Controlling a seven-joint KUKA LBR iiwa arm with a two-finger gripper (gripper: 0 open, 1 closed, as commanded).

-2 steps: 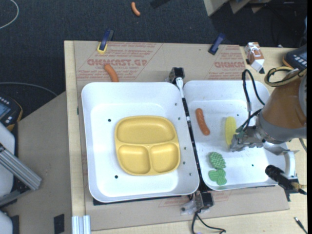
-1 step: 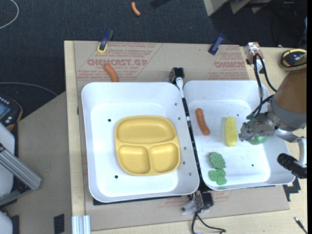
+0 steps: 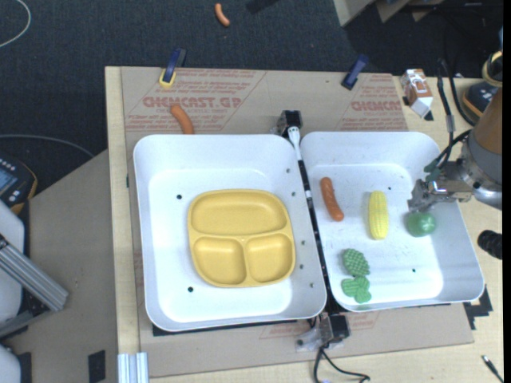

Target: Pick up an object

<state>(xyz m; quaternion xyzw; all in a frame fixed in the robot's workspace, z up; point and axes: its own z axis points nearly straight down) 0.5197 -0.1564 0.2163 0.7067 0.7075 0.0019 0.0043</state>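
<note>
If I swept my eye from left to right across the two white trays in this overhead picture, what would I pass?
Yellow three-compartment plastic plate → orange toy sausage → dark green bumpy toy vegetable → yellow toy corn cob → round green toy ball, with the robot's grey gripper just above it.

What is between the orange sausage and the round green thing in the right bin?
The yellow corn cob lies between the sausage and the green ball, seen in the camera view.

The arm (image 3: 489, 138) is a rounded grey cylinder with a tan-orange band above the wrist. Below it sits a silver-grey metal gripper (image 3: 423, 202) with dark joints, and thin black cables run alongside.
</note>
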